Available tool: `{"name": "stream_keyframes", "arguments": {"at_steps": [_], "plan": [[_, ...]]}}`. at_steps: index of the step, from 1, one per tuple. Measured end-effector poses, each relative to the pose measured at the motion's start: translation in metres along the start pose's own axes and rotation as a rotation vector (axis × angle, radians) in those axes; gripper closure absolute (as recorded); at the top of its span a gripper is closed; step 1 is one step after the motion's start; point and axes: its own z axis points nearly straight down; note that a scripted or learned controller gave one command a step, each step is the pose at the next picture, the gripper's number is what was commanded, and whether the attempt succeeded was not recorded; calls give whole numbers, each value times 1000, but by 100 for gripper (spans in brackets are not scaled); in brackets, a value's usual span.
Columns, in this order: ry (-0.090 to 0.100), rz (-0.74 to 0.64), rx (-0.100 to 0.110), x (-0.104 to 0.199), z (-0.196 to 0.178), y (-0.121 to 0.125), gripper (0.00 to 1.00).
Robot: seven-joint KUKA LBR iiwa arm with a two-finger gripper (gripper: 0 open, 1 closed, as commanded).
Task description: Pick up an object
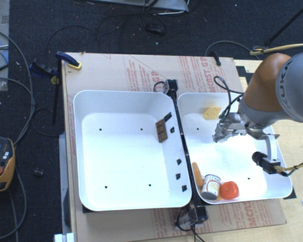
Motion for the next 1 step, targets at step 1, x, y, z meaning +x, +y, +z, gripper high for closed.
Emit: {"name": "stream_keyframes", "arguments": {"at_steps": [1], "plan": [[-1,0,-4,-8,-55,8,100]]}}
